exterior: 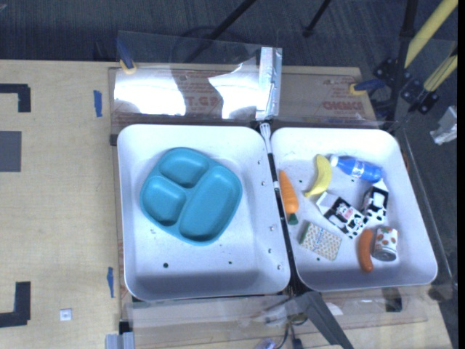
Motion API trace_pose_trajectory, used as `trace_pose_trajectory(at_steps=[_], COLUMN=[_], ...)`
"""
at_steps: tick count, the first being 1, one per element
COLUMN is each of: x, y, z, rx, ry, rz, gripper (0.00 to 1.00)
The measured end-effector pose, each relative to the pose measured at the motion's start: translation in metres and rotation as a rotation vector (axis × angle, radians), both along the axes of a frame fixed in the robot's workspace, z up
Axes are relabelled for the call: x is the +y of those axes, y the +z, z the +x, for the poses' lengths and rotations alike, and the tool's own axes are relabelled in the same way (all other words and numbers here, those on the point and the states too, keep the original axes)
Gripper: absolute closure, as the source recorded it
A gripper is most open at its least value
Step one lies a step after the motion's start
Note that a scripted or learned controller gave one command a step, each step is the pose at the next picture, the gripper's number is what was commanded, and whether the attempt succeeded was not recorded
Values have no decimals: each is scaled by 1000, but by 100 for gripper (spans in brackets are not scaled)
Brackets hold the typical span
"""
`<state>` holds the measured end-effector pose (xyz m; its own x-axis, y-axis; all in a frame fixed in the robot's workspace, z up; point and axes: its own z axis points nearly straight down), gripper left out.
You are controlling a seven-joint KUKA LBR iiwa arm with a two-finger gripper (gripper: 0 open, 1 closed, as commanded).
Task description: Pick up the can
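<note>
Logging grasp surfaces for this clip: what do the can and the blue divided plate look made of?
The small white patterned can, lying on its side, looks like printed metal, though blur leaves that open. The blue three-compartment plate looks like moulded plastic: uniform colour, soft sheen, rounded edges.

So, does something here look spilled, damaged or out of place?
Nothing stands out. The can lies on its side in the right bin, beside the hot dog; the blue plate sits flat in the left bin.

Probably a lab: tripods (407,20), taped bench (51,195).
</note>
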<state>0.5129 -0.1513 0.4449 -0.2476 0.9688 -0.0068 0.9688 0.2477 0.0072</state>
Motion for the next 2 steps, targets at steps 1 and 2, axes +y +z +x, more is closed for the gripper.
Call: trace_pose_trajectory(at_steps=[1, 2], x=[0, 1], y=[11, 22], z=[2, 3], rx=[-6, -12], ry=[3, 5], rz=[-3, -7], gripper=[100, 100])
